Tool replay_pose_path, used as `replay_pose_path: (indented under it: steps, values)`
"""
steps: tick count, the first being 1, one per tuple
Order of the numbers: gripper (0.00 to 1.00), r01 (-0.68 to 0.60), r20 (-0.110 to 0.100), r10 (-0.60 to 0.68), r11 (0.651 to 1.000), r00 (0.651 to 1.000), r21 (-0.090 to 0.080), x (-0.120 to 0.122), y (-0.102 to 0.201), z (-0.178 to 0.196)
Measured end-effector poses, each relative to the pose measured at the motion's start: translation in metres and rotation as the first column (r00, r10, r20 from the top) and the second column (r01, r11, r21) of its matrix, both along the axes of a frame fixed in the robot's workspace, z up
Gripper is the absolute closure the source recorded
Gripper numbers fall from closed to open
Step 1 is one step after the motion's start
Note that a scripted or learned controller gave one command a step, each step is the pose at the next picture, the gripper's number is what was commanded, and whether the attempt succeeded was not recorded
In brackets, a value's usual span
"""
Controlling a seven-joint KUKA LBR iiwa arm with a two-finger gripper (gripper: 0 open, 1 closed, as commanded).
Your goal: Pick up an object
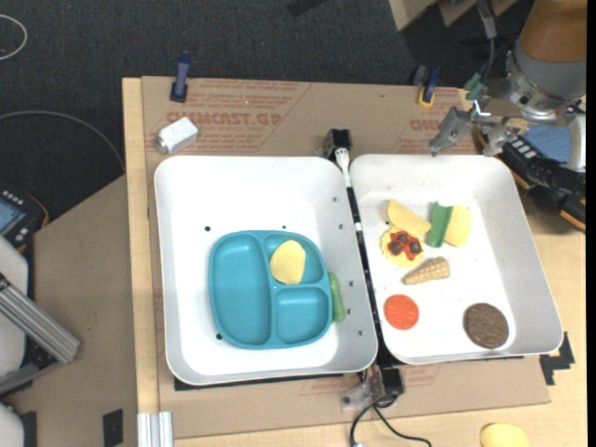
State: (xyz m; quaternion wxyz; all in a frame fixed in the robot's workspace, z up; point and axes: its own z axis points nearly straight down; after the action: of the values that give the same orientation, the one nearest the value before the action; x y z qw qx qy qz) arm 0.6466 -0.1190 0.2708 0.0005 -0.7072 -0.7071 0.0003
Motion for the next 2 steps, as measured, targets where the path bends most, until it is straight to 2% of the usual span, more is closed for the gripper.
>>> replay_pose_path:
  steps: [1, 2]
  values:
    - [0.0, -0.002, 0.023, 0.002, 1.0, 1.0, -0.004, -0.058, 0.012, 0.207]
    - [0.0, -0.001, -0.017, 0.001, 1.0, 1.0, 0.003, -0.105, 0.067, -0.095]
